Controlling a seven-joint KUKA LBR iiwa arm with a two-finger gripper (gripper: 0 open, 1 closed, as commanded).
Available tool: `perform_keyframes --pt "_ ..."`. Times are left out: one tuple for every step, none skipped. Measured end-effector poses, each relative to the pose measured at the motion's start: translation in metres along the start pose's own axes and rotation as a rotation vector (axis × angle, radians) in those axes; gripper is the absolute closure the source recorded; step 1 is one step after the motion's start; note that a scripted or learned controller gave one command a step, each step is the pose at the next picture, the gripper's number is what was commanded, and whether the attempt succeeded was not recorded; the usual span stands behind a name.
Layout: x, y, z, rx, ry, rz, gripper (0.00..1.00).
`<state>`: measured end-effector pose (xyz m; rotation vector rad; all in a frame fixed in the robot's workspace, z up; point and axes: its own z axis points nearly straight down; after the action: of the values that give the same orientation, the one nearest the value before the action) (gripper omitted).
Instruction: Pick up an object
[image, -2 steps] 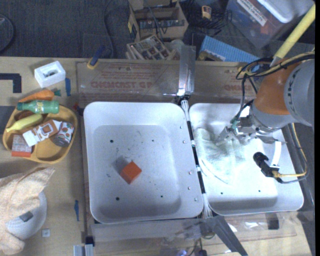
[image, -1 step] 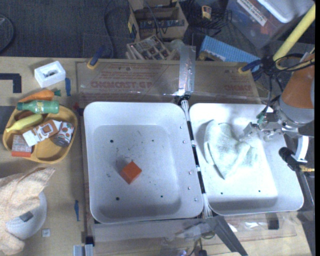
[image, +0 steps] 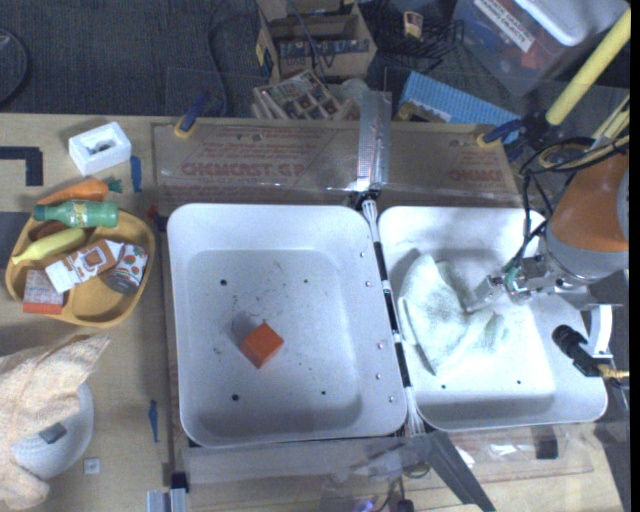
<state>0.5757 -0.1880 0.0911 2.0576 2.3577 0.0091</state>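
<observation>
We see a wooden bench (image: 120, 150) running across the frame, with dark carpeted floor (image: 120, 50) beyond it along the top. At the left edge sits a yellow bowl (image: 110, 305) heaped with toy groceries, a small white box (image: 99, 147) above it and crumpled cloth (image: 45, 400) in the lower left. Top centre we make out wooden crates (image: 305, 60), and a blue pad (image: 450, 100) to their right.

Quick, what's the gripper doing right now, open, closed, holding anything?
Gripper: down at the white cloth in the right bin; whether it is open, closed or gripping the cloth cannot be told.
</observation>
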Motion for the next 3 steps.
perform_keyframes --pt "0.0 0.0 0.0 0.0 0.0 0.0 0.0" --pt "-0.006 0.062 0.002 0.002 0.001 -0.045 0.0" --pt "-0.001 0.094 -0.051 0.008 0.002 0.004 0.0"
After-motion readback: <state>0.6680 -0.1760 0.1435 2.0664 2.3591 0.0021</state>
